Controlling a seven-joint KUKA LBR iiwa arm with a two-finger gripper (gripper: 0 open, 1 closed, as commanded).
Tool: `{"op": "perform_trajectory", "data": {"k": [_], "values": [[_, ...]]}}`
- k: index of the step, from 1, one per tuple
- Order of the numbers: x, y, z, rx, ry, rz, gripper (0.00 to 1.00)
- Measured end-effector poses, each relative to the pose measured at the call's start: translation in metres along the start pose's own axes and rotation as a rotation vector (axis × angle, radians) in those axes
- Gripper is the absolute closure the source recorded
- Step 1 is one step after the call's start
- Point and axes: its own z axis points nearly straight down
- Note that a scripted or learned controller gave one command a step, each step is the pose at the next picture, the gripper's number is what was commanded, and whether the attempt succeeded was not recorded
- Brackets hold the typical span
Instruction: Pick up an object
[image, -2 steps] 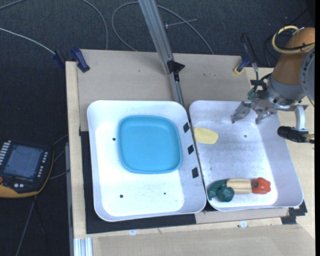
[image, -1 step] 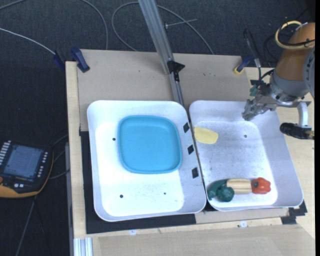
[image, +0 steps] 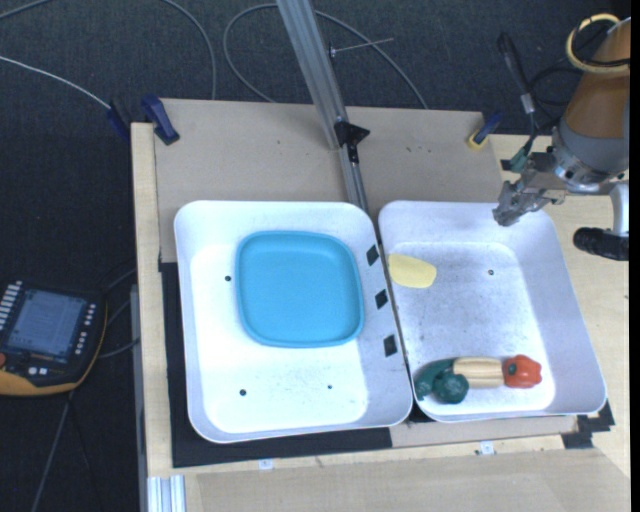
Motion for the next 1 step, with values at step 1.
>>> {"op": "perform_trajectory", "data": {"k": [1], "values": [[0.0, 0.0007, -0.0209, 0.002, 0.001, 0.0, 1.0]]}}
